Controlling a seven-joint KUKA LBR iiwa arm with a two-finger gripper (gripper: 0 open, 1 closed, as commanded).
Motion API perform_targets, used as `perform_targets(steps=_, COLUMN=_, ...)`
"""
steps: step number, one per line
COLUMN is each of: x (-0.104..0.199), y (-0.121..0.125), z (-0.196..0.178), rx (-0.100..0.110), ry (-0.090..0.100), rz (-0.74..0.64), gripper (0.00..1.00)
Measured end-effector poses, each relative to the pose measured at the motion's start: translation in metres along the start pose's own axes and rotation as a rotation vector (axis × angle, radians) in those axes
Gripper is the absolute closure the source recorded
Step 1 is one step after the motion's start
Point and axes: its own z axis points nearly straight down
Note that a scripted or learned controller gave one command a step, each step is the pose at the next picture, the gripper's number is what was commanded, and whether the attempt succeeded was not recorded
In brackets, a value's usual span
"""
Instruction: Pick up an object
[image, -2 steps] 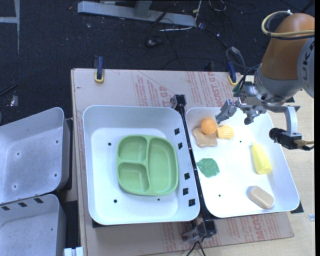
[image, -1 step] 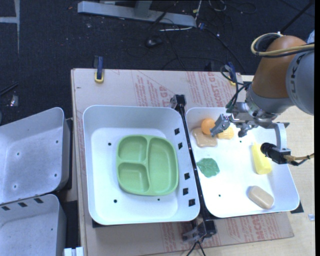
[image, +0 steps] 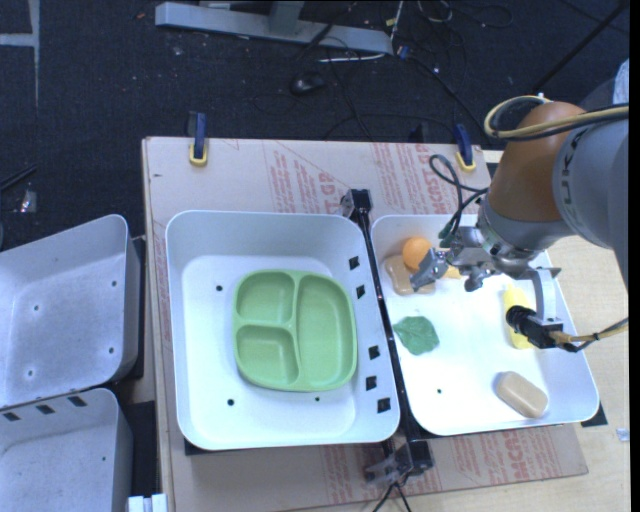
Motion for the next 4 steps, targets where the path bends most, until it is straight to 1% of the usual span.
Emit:
perform_targets(steps=1, x=0.001, y=0.0, z=0.052, rx=-0.001, ry=0.0, rz=0.0, gripper=0.0)
perform_targets(steps=2, x=0.0, y=0.001, z=0.04, rx=-0.004, ry=0.0, rz=0.001, gripper=1.0)
perform_targets(steps=3, x=-0.002, y=-0.005, z=-0.021, rx=-0.007, ry=-0.001, rz=0.0, gripper=1.0)
perform_targets(steps=4, x=-0.002, y=-0.004, z=-0.068, rx=-0.008, ry=-0.001, rz=-0.003, gripper=1.0)
